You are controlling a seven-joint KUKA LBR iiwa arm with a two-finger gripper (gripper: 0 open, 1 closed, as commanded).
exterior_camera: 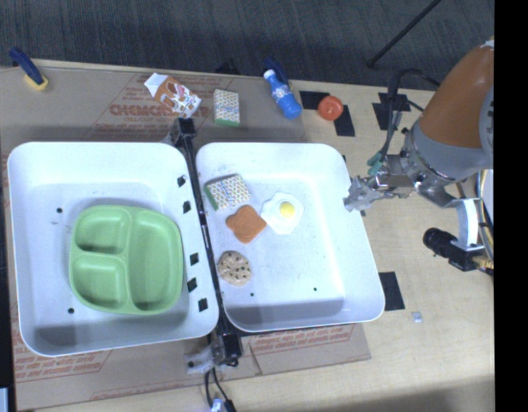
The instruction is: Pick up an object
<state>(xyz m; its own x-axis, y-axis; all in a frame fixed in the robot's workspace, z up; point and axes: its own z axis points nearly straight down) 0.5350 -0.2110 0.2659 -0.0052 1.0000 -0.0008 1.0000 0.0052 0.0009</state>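
On the tabletop [435, 342], the right bin [332, 166] holds a fried egg [282, 213] and cookie [234, 268]; the pincer [360, 196] hovers beside its rim, grip state unclear.

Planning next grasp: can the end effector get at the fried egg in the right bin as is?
Probably yes. The fried egg lies flat with open space above it, only touching the orange piece on one side, and the end effector sits just beyond the right bin rim.

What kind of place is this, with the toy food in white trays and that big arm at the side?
Most likely a robotics lab bench set up for grasping trials. Two white bins sit clamped side by side on cardboard, holding toy food such as a fried egg and a cookie, while a robot arm's gripper hovers beside them.
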